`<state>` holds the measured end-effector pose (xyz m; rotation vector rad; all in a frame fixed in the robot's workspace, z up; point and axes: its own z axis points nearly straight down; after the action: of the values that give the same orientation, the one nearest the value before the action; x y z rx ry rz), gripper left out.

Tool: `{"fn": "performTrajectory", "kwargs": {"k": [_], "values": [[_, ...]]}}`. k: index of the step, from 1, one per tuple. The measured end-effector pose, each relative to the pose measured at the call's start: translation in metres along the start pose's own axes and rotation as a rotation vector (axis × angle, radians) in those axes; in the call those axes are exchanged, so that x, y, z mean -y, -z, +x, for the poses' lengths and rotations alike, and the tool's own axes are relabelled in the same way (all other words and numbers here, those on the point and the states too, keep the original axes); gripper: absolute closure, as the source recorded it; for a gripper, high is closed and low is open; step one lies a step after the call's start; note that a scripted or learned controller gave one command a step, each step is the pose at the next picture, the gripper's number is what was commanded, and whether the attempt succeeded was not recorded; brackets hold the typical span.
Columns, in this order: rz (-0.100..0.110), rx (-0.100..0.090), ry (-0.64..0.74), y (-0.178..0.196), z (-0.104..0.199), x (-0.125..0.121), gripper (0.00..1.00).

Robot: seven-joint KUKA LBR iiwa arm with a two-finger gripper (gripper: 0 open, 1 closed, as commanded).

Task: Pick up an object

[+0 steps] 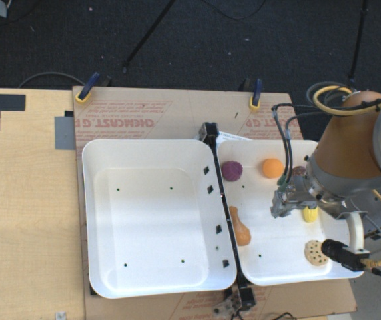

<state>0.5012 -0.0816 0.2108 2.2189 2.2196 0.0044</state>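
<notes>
Lettering in faded red ran across the brown cardboard sheet (pixel 163 115) under the bins, printed mirrored and upside down as viewed; it could not be read with confidence. Two clamps, one yellow-and-blue (pixel 87 89) and one blue (pixel 256 93), pinned the sheet's far edge. The counter (pixel 23 205) was pale wood, with dark grey patches near its left rear. Beyond it lay dark floor with cables and thin stand legs.

The left bin (pixel 103 179) was white, with small dark dots on its floor. The right bin (pixel 270 275) held a purple ball (pixel 231 171), an orange ball (pixel 271 168), an orange carrot-shaped piece (pixel 239 229) beside the divider, a small yellow item (pixel 309 213) and a tan perforated disc (pixel 315 253) near the front corner.

The arm (pixel 347 145) hung over the right bin. The gripper (pixel 285 204) sat just beside the yellow item; whether the jaws were apart or together could not be told.
</notes>
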Motion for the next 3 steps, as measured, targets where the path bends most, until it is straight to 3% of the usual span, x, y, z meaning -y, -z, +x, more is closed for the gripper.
{"fn": "performTrajectory", "kwargs": {"k": [1,2,3], "values": [[0.000,0.000,0.000,0.052,0.010,-0.002,1.00],[0.004,0.000,-0.001,0.060,0.010,-0.003,1.00],[0.006,0.000,0.002,0.046,0.052,-0.028,1.00]]}}
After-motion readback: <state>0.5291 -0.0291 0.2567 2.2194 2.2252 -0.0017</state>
